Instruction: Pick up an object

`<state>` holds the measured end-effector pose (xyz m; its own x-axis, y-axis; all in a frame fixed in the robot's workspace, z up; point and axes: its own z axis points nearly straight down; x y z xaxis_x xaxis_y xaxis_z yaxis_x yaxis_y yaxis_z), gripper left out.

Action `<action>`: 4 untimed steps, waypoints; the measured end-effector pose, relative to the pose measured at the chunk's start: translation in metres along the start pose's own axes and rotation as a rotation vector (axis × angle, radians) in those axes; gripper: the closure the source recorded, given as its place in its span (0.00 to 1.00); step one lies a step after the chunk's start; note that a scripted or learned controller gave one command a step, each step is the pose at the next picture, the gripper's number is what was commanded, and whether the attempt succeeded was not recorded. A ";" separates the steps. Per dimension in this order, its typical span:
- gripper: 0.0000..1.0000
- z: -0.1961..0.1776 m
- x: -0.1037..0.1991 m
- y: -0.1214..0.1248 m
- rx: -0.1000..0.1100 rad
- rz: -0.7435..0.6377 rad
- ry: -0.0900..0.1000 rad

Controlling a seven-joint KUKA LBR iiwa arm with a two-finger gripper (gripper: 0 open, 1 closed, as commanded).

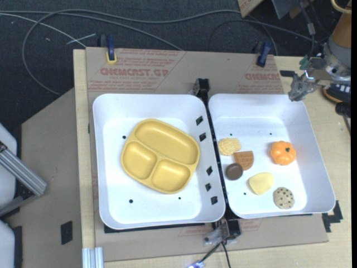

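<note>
Five food items (262, 169) lie in the right bin (318, 149), well apart from the tool (297, 89) (grip state unclear).

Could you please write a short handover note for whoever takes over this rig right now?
Gripper: above the far right corner of the right bin, outside its rim, holding nothing visible; finger state unclear.
Right bin holds five items: orange pumpkin, pale cracker, brown square piece, dark round piece, yellow lump, and chocolate-chip cookie.
Left bin holds the yellow divided plate.
Done: nothing picked yet.
Left: descend on one item, probably the pumpkin as it lies nearest the gripper, grasp and lift.
</note>
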<state>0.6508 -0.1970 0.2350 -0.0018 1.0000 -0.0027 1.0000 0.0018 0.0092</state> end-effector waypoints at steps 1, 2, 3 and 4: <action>1.00 -0.031 0.000 0.001 0.003 0.000 0.001; 1.00 -0.036 0.050 -0.017 0.011 -0.003 0.005; 1.00 -0.038 0.104 -0.040 0.012 -0.004 0.005; 1.00 -0.031 0.161 -0.062 0.013 -0.004 0.006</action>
<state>0.5879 -0.0356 0.2653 -0.0057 1.0000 0.0035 1.0000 0.0057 -0.0043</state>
